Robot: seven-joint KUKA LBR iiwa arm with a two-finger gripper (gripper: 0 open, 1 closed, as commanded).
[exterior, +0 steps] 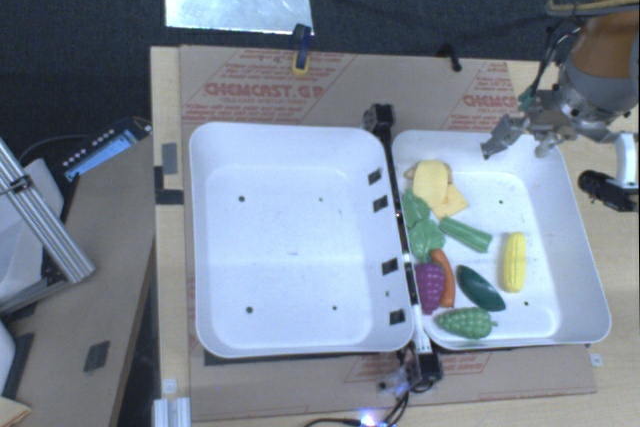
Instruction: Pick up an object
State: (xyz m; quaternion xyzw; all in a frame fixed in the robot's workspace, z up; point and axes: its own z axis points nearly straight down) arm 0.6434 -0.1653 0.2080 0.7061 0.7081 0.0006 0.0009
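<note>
Taking the right bin (575, 245) as the landmark, its near wall has a bumpy green fruit (465, 322) lying against it, and just beyond that sit a purple bunch of grapes (430, 285), an orange carrot (447, 283) touching the grapes, and a dark green avocado-shaped piece (481, 288). Further in, a yellow corn cob (514, 261) lies by itself toward the bin's right side, apart from the rest. Along the bin's left wall a leafy green piece (420, 225) and a green pod (466, 235) crowd together, with yellow cheese-like pieces (435, 185) behind them near the far left corner. Above the bin's far right rim hangs the gripper (517, 137), its two fingers spread apart with nothing between them. These look like light, stiff plastic toys with smooth, likely slippery skins. The corn cob seems the easiest pick: free on all sides, ridged for grip, best pinched across its narrow middle. The left bin (290, 235) lies beside it.
</note>
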